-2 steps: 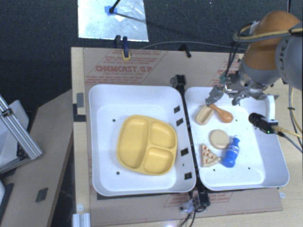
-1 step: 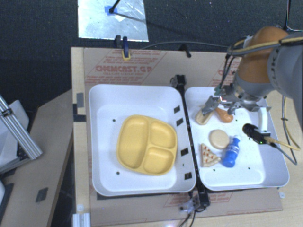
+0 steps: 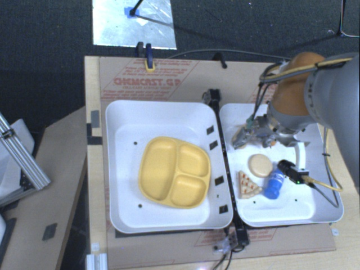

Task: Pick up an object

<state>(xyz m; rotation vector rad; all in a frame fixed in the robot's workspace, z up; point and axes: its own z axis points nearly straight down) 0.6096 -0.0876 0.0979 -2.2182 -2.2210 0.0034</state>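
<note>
The arm (image 3: 329,89) comes in from the right, its grey bulk and orange band (image 3: 292,91) hanging over the upper part of the right bin (image 3: 320,210); the wrist bends down and toward the left, so the gripper (image 3: 243,138) sits low over the bin's upper-left floor, close to the divider between the bins; whether it is spread or pressed together I cannot tell, since it shows as a dark, blurred cluster, and nothing can be made out in its grasp. Below and right of the gripper lie three things close together: a round tan disc (image 3: 260,165), a triangular wedge (image 3: 246,184) just beneath it, and a blue object (image 3: 274,184) beside the wedge; all lie apart from the gripper. The left bin (image 3: 121,151) holds a yellow tray (image 3: 174,172) with three compartments, lying flat near its middle.
</note>
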